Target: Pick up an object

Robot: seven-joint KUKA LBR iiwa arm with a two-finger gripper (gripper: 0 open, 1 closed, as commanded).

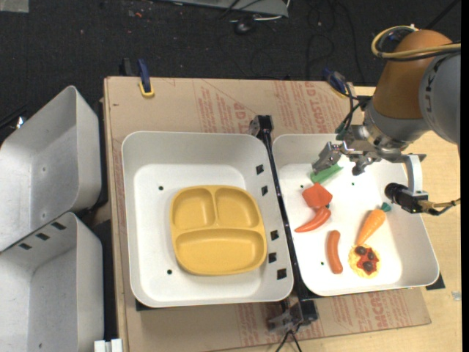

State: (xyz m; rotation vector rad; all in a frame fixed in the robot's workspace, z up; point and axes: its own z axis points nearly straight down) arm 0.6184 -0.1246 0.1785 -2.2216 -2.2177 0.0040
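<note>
**Arm poised over the right bin, end effector at a green toy piece**

The KUKA arm (410, 79) reaches in from three o'clock and hangs over the upper part of the right bin (421, 273). Its end effector (341, 158) sits at the bin's eleven o'clock region, directly above and apparently touching a green piece (325, 173). Whether the fingers are spread or closed cannot be told from this slant, and no object is visibly clamped between them.

The placement suggests the green piece is the intended pick: it lies apart from the other toys, leaving room for fingers on both sides. It appears as a short, flat, bright green strip, tilted, partly covered by the tool.

The remaining toy foods lie loose on the bin floor, well spread: a red pepper (316, 196) at the centre, a red chili (313, 221) just below it, a sausage (334, 251) toward six o'clock, a carrot (371, 226) toward four o'clock, and a small pizza slice (365, 260) at five o'clock.

The left bin (139, 218) holds a yellow divided plate (218, 229), lying flat at its centre. Both bins rest on the tabletop (190, 101).
</note>
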